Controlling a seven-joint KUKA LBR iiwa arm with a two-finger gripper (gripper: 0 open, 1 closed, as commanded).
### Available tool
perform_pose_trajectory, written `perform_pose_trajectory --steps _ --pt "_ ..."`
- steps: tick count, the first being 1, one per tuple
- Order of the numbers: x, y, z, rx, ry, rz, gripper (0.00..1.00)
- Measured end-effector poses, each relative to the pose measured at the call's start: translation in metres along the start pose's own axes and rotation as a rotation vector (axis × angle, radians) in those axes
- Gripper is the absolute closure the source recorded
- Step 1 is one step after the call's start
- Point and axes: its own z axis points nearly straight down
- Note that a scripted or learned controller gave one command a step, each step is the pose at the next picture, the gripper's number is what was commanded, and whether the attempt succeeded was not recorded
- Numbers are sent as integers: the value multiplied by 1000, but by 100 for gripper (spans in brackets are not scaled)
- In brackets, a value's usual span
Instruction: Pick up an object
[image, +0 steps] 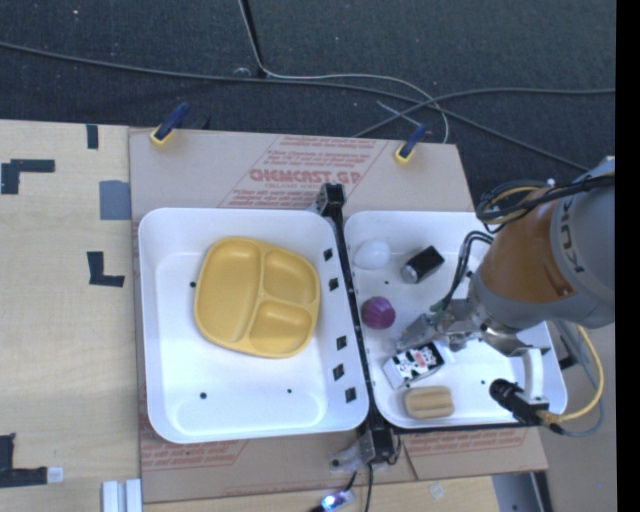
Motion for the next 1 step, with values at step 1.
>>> perform_pose_trajectory --steps 1 --pt "1 -2 -9 8 1 -3 100"
